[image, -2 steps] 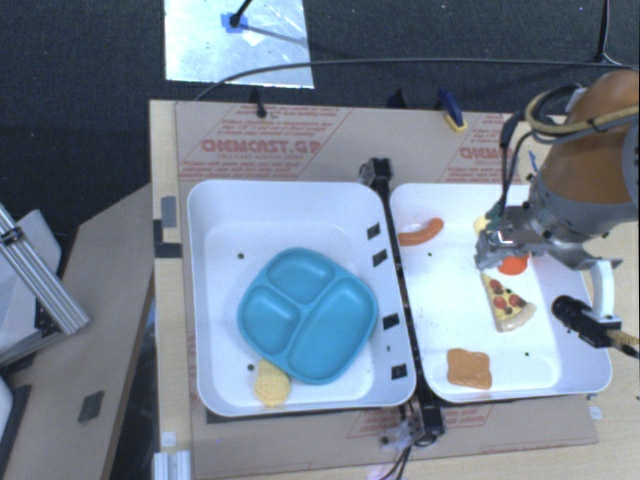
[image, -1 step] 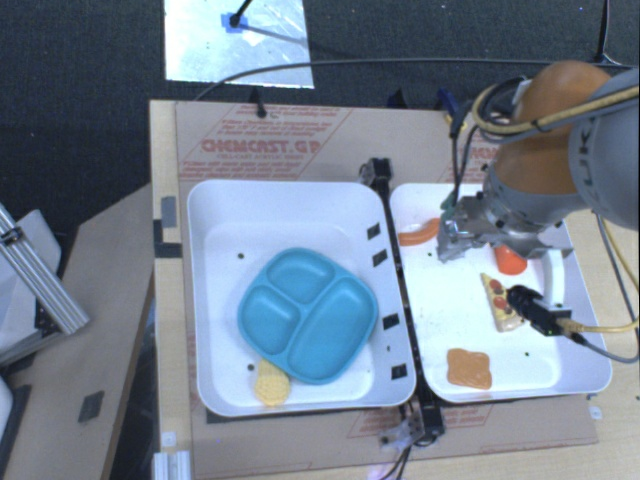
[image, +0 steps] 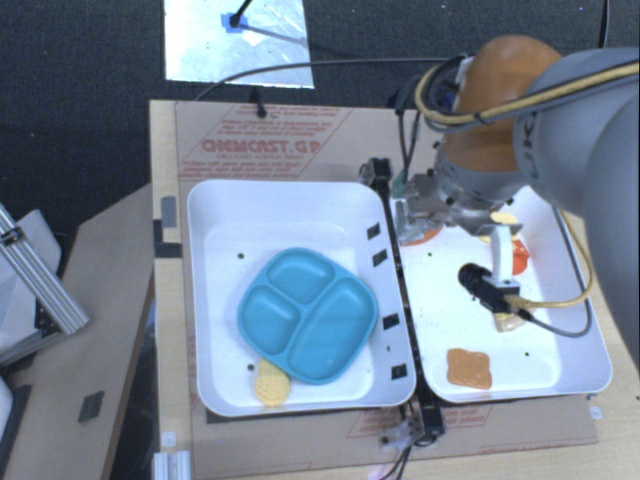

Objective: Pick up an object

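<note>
Well, the grey arm (image: 590,118) is reaching in from the right, and its gripper (image: 413,218) is hanging low over the far left corner of the right bin (image: 560,368), close against the wall beside the left bin (image: 215,268). How wide it is standing I cannot tell. It is covering most of a small orange thing (image: 427,236). A red-orange piece (image: 519,258) is lying near, and a tan piece (image: 468,368) is sitting well apart by the near edge. In the left bin a blue divided plate (image: 308,313) is resting, a yellow piece (image: 270,383) touching its near rim.
</note>
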